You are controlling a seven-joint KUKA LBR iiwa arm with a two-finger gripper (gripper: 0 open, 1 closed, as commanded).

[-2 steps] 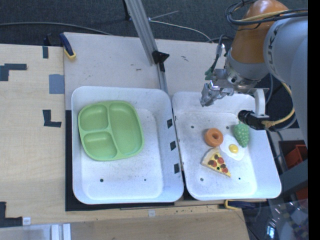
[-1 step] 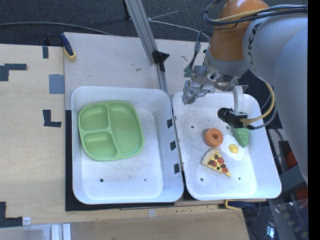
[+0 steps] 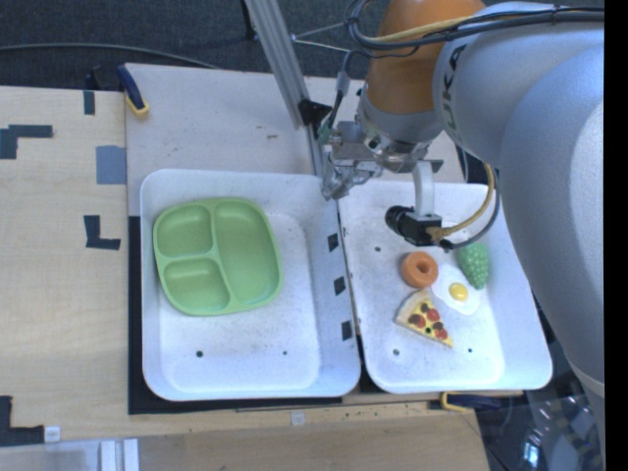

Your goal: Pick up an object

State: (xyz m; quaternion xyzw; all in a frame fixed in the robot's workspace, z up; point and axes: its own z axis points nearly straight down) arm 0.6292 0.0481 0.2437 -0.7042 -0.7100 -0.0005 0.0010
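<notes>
You can't tell if the gripper (image 3: 338, 184) is open or closed: its tip is small and dark against the bin rims, and the view is too coarse there. Nothing can be seen held in it. It sits at the far end of the strip where the two bins meet, approx over the near corner of the right bin (image 3: 491, 361), and whether it touches the rim isn't clear.

The things you could pick are all apart from it. In the right bin, towards the middle, there's a small group:
- a donut (image 3: 420, 268) with orange-brown icing
- a green bumpy piece (image 3: 475, 263) just to the right of it, maybe toy grapes
- a fried egg (image 3: 458, 292) below them, just beside the pizza
- a pizza slice (image 3: 425, 317) nearest the front, pointing left

In the left bin (image 3: 235, 361) a green plate (image 3: 216, 256) with 3 compartments lies flat, in the far-left part.

Writing: dark letters run down the grey shell of the arm (image 3: 530, 77), just below the orange band (image 3: 422, 37); they're partly cut off and you can't read them fully. Small black squares (image 3: 339, 285) mark the rim between the bins; no text legible on them
</notes>
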